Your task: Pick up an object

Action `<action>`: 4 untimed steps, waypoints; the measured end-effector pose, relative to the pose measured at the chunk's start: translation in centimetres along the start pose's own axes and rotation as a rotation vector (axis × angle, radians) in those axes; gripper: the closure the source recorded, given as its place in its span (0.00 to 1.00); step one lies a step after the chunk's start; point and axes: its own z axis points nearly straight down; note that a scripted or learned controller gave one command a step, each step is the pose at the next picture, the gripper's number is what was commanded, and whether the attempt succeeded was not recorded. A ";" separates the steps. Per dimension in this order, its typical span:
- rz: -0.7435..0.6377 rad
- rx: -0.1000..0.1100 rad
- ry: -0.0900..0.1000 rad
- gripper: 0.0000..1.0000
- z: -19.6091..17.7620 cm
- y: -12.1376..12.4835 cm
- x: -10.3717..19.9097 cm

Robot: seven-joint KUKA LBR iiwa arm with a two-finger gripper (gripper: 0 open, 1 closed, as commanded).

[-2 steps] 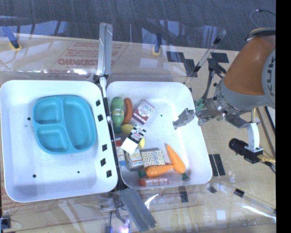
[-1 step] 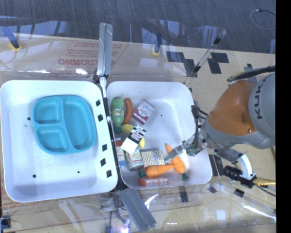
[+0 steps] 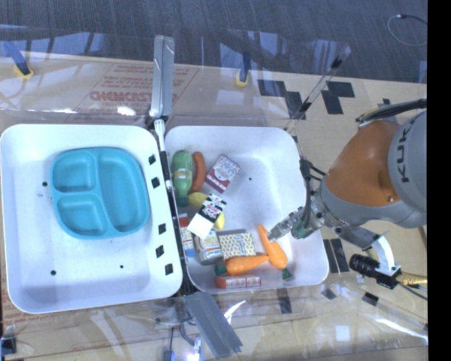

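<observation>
Looking down on the two bins, I read the move as turning on one thing: the pincer (image 3: 292, 226) sits low over the right bin (image 3: 274, 145), just inside its right wall, and the nearest graspable thing lies immediately to its left in this view. That thing is an orange carrot-shaped toy (image 3: 273, 248), touching or all but touching the fingertip nearest it. Its long axis runs on a slant, from upper left down to lower right, so it points roughly along the line of the bin's right wall rather than across it. A second carrot (image 3: 246, 263) lies crosswise below it, nearly level, the two meeting near their ends.

As for the pincer itself, I see slim metallic fingers slightly parted, with nothing between them; I judge it empty and not yet on any object. The grey arm with its orange band (image 3: 364, 173) comes in from the right, over the tabletop, so the approach is from the wall side.

My judgement is that the slanted carrot is the natural target: a short shift leftward and down would do. The risk I see is the crowding, since a patterned box (image 3: 236, 243) and the lower carrot lie close by and could be nudged or caught along with it.
</observation>
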 end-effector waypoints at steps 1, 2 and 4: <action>-0.001 0.000 0.000 0.00 0.0 0.0 0.0; 0.179 -0.003 0.000 0.00 4.0 0.2 0.3; 0.258 -0.002 -0.001 1.00 -10.2 3.8 6.0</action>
